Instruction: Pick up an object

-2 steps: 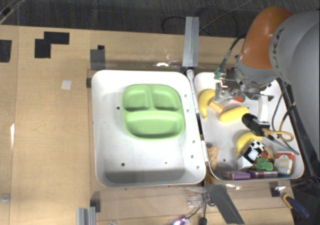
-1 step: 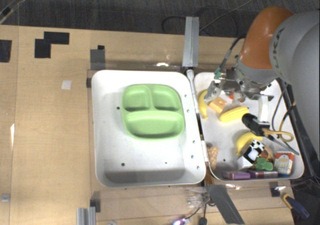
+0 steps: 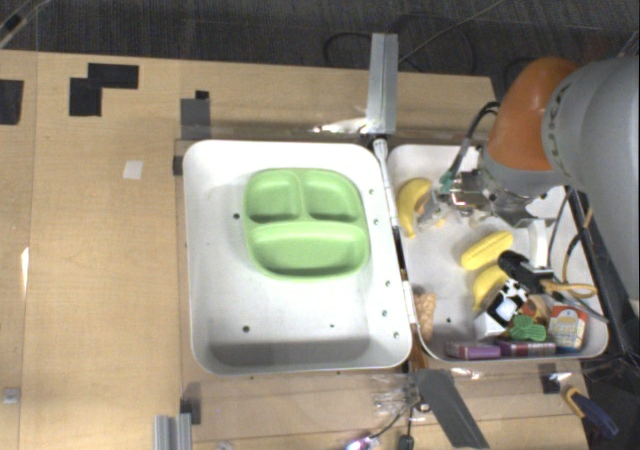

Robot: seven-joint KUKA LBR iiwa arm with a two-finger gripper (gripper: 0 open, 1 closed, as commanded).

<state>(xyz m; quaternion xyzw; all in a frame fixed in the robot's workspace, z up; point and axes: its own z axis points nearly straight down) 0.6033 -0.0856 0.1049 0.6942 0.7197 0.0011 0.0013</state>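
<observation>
Left white shallow plastic bin (image 3: pixel 215 328) holds a light green sectioned plastic plate (image 3: pixel 304 221), lying flat near the bin's middle, well apart from the arm. A metal divider (image 3: pixel 390 218) runs between the two bins. Right white bin (image 3: pixel 437 288) carries the clutter: a yellow banana-shaped toy (image 3: pixel 412 204) at its left wall, two more yellow curved pieces (image 3: pixel 487 248) (image 3: pixel 487 285) toward the middle, then a heap of small mixed items (image 3: pixel 525 323) along the front edge, including a purple marker-like stick (image 3: pixel 490 349). Grey arm with orange band (image 3: pixel 560 128) comes in over the right bin's back corner; the two-finger gripper (image 3: pixel 455 193) sits low, just beside the left banana toy. Whether it is parted, closed, or clamped on anything — cannot tell, too dark and small. Judging from the pose, this is the approach-or-grasp step on the left banana toy; next move calls for closing on it squarely and lifting straight up, with a slip off the curved surface being the risk. The arm hides the bin's back right corner; the front heap is too jumbled to name item by item.
</observation>
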